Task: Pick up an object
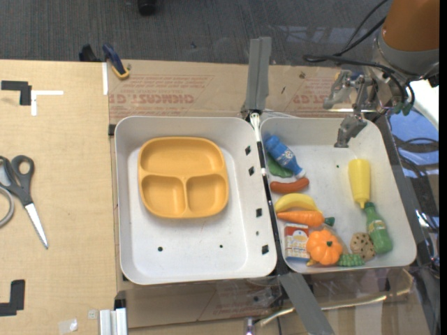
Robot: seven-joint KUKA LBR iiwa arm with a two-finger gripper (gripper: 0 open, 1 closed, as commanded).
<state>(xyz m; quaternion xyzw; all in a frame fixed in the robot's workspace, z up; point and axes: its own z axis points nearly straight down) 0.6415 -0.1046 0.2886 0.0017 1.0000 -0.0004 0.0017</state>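
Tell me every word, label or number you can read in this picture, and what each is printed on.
Flat brown cardboard sheet behind the bins: red print, upside down and mirrored from this camera, too blurred to quote.
Small white and red carton in the right bin: a label, too small to read.
Blue bottle: no legible text.
Green bottle: label too small to read.
Nothing else bears readable text.

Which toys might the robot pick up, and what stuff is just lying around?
For the job, in the right bin:
blue bottle, sausage, banana, carrot, pumpkin, yellow bottle, green bottle, cookie, and the pincer.

Just lying about:
yellow plate, scissors.
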